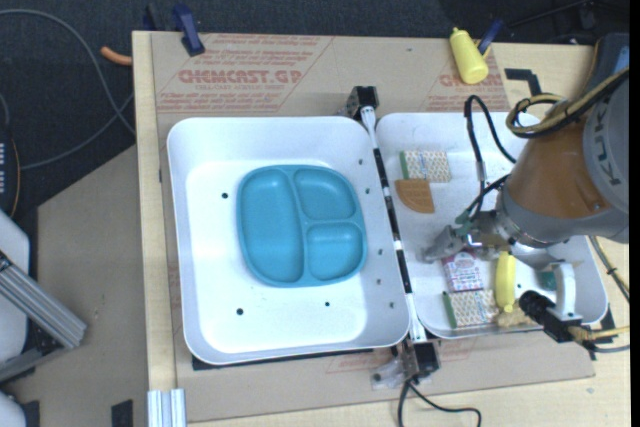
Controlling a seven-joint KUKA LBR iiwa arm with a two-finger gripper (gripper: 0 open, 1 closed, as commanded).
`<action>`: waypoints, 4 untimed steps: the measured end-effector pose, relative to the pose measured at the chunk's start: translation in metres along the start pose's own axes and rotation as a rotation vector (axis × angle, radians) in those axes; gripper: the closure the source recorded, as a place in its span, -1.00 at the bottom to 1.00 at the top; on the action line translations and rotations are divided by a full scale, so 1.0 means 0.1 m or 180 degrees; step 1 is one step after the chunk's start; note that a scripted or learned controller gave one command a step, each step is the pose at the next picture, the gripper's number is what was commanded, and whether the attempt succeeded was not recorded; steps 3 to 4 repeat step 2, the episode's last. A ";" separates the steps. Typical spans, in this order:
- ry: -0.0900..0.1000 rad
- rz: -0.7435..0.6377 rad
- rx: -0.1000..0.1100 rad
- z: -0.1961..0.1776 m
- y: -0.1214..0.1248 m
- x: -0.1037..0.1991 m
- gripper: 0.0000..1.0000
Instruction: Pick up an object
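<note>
My gripper (447,243) hangs low over the middle of the right bin (440,130), its metal fingers pointing left. A yellow banana-shaped piece (505,281) lies just right of it near the bin's front. A patterned packet (461,272) sits right below the fingers, and another packet (470,308) lies at the front rim. A brown wedge (415,196) and a checkered packet (426,164) rest farther back in the same bin. A blue divided plate (299,223) fills the middle of the left bin (200,155).
The grey and orange arm (560,185) covers the right bin's right side, with black cables looping above it. A yellow clamp handle (466,56) and a blue clamp (186,28) sit on the cardboard behind the bins.
</note>
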State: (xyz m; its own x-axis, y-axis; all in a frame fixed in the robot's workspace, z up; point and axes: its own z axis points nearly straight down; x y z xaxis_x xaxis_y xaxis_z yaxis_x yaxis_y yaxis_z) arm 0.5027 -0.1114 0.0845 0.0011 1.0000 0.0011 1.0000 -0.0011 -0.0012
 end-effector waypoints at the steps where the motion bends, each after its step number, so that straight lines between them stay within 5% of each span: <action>1: -0.0001 0.0002 -0.0004 -0.09 0.00 0.00 1.00; 2: -0.0003 -0.0007 -0.0006 -1.00 0.43 0.51 1.00; 4: -0.0003 -0.0007 -0.0006 -1.00 0.43 0.51 1.00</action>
